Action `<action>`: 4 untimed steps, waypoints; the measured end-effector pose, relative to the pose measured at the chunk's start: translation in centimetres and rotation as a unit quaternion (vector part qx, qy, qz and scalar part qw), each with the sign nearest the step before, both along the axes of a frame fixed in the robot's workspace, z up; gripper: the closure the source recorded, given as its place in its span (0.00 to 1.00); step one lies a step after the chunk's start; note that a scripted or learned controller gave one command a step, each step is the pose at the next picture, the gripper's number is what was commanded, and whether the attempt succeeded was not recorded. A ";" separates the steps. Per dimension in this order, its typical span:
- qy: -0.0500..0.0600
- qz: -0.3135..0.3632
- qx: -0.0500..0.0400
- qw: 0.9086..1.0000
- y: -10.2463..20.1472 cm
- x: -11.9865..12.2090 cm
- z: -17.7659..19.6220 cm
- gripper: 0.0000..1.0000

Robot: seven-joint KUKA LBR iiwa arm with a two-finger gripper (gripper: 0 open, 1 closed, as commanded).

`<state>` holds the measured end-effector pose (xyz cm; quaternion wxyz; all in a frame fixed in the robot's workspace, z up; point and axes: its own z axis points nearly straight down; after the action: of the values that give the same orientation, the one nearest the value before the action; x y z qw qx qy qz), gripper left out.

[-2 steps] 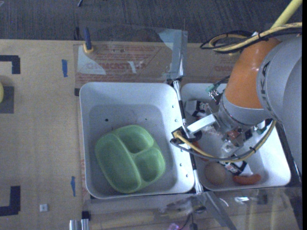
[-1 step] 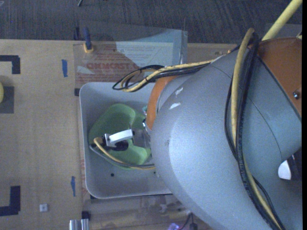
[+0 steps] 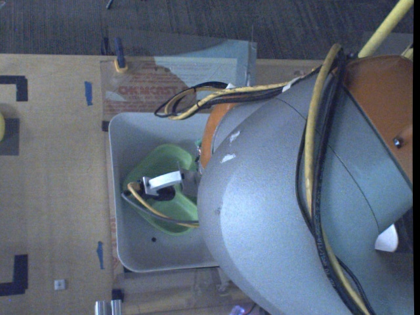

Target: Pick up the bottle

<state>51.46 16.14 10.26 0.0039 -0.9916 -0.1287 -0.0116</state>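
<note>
A light green, rounded plastic thing (image 3: 172, 165), possibly the bottle, lies in the white bin (image 3: 134, 248) toward its middle. My gripper (image 3: 195, 168) hangs low over the green thing's right side, and the grey arm (image 3: 289, 195) covers most of it. The arm also hides the whole right part of the bin. I cannot make out whether anything is between the fingers.
The bin's left wall (image 3: 113, 195) and near rim are in view. The wooden bench (image 3: 52, 176) stretches left, with blue tape marks (image 3: 88, 92) and black corner marks (image 3: 18, 87). A yellow object (image 3: 2, 127) sits at the left edge. Yellow cables (image 3: 216, 97) loop above the bin.
</note>
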 end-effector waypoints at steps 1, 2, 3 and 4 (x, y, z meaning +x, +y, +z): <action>0.013 0.046 -0.005 0.999 -3.4 -3.6 9.0 1.00; 0.013 -0.006 -0.005 1.000 -13.7 -3.6 13.1 1.00; 0.014 -0.005 -0.005 1.000 -13.6 -3.6 13.1 0.00; 0.015 -0.029 -0.004 0.999 -17.4 -3.6 10.8 0.00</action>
<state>47.84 -1.26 21.02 0.0015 -0.9950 -0.1002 0.0032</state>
